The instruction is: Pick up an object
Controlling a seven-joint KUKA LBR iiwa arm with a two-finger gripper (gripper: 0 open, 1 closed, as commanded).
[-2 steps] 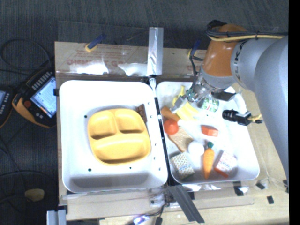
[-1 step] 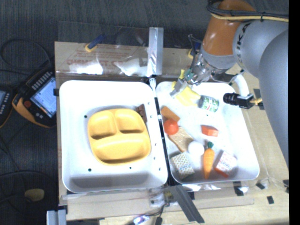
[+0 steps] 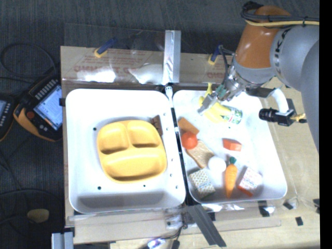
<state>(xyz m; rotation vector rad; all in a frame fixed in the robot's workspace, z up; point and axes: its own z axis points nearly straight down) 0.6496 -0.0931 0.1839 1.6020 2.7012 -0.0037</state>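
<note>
The gripper (image 3: 213,97) hangs low over the right bin (image 3: 270,139), at about 12 o'clock in it. I cannot tell how it stands. Just beside it lies a yellow banana (image 3: 217,113) touching a green can (image 3: 234,116). I count one carrot (image 3: 230,176), one tomato (image 3: 189,140), one white egg (image 3: 216,164). The left bin (image 3: 83,139) has one yellow tray (image 3: 130,149).
</note>
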